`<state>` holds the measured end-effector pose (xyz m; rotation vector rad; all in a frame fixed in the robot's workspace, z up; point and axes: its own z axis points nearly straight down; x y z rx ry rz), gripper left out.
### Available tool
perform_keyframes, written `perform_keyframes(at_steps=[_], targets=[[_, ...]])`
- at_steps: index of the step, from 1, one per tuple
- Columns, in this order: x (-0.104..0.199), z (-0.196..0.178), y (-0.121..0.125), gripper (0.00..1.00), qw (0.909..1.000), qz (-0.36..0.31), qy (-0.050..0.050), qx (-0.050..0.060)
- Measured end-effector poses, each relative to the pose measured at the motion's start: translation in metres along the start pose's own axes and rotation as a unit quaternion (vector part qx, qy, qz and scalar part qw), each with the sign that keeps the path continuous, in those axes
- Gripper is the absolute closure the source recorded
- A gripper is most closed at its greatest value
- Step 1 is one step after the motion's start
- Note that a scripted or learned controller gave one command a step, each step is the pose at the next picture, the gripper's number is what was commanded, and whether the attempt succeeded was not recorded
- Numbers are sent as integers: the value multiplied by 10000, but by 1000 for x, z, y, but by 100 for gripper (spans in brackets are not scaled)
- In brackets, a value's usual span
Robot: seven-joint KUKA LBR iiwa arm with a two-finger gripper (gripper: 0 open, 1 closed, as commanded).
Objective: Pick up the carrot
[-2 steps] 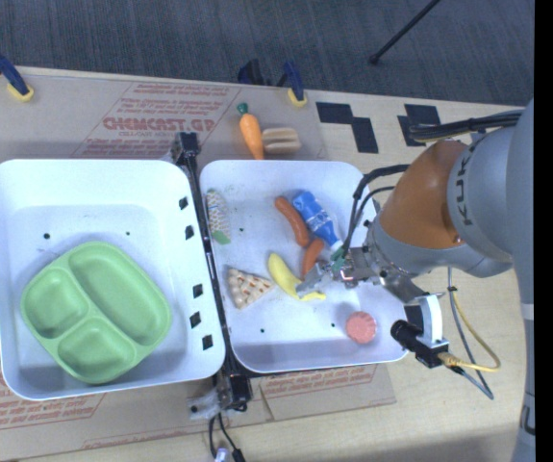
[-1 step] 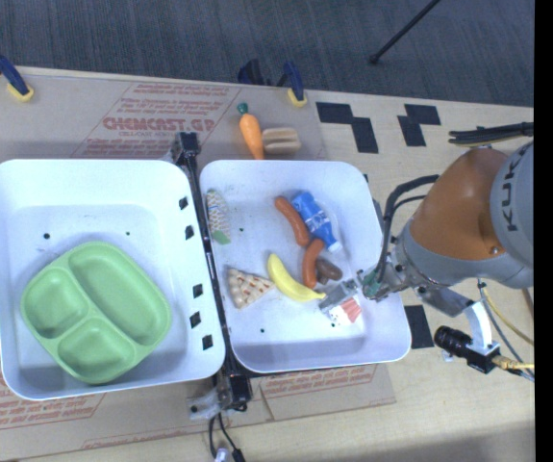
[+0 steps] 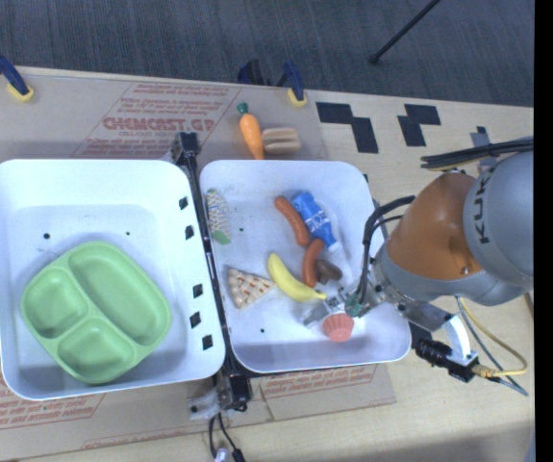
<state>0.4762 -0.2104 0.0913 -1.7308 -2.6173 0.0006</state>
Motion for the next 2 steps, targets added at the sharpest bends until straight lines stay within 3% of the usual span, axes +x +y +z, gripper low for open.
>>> perform_keyframes(at_steps=[1, 2], targets=[[28, -2, 12, 0, 9574, -2889, 3, 4], [50, -72, 42, 0, 9821, -1886, -15, -6]])
